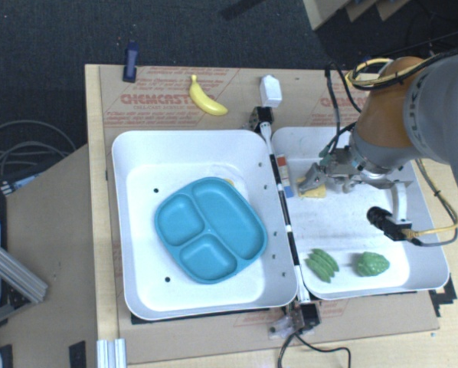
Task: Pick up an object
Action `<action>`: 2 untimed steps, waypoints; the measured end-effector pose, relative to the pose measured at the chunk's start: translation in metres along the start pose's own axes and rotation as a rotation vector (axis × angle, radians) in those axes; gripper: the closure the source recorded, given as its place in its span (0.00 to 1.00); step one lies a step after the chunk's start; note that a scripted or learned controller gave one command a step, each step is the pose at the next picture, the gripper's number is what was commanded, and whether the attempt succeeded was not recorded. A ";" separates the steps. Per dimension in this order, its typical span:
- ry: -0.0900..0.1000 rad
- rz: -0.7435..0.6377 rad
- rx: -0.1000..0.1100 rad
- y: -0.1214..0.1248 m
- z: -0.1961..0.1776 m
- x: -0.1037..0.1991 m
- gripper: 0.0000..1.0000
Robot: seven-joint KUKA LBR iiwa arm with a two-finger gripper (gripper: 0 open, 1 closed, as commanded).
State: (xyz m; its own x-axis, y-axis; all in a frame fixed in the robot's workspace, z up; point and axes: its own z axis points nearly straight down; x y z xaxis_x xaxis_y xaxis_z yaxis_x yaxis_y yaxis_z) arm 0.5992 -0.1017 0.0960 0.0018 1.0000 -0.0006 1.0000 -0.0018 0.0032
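- A small pale yellow wedge (315,192) is lying in the right bin (424,271), close to its left wall, near the far end.
- The gripper (318,176) is sitting right over the wedge, fingertips touching or nearly touching it; whether it is clamping or loose, I cannot tell.
- Two green pieces are resting toward the bin's near edge: a leafy one (322,264) and a rounder one (372,264), apart from each other.
- A blue tray (208,229) is filling the left bin (129,205).
- A banana (204,99) is lying on the bench beyond the bins.
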 end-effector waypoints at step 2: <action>-0.003 -0.001 -0.008 0.017 -0.003 0.002 1.00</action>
State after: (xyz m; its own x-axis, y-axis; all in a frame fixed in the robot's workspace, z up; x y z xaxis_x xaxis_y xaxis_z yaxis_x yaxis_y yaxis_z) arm 0.6158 -0.0995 0.0987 0.0012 1.0000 -0.0036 0.9999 -0.0012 0.0112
